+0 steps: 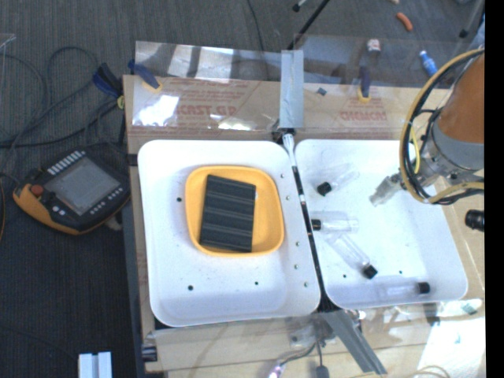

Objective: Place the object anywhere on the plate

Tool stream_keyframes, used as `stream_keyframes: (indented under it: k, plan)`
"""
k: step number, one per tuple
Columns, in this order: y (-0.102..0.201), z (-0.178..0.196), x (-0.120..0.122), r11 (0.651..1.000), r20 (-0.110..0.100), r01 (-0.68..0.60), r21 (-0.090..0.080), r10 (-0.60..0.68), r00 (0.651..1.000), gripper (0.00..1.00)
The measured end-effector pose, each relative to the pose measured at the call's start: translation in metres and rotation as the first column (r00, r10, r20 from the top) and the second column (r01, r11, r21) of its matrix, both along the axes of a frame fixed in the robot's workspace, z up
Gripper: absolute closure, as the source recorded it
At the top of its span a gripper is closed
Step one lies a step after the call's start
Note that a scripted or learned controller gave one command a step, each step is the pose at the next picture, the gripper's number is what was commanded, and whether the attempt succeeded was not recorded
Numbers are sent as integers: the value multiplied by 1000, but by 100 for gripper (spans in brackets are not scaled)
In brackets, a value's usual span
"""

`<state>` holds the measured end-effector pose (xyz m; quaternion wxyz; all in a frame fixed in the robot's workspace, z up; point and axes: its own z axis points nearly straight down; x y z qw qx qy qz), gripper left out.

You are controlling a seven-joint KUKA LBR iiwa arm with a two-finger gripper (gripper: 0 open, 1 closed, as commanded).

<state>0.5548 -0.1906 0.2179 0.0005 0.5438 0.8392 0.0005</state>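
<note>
A yellow square plate [272,211] lies in the left white bin [165,290]. A dark ribbed rectangular block [228,213] rests flat on the middle of the plate. My gripper [385,190] hangs over the upper right part of the right bin [441,270], well to the right of the plate and apart from the block. Its pale tip is small and blurred below the grey wrist [453,152].
Several clear tubes with black caps lie in the right bin, one [336,180] near its upper left, one [334,224] by the divider, one [353,256] lower down. Yellow and black cables [411,144] loop around the wrist. A teach pendant [75,191] sits on the floor at left.
</note>
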Motion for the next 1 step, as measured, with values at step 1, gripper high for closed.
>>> stream_keyframes:
  k: [1]
  plan:
    - [0, 0, 0, 1000, 0, 0, 0, 0, 1000, 0]
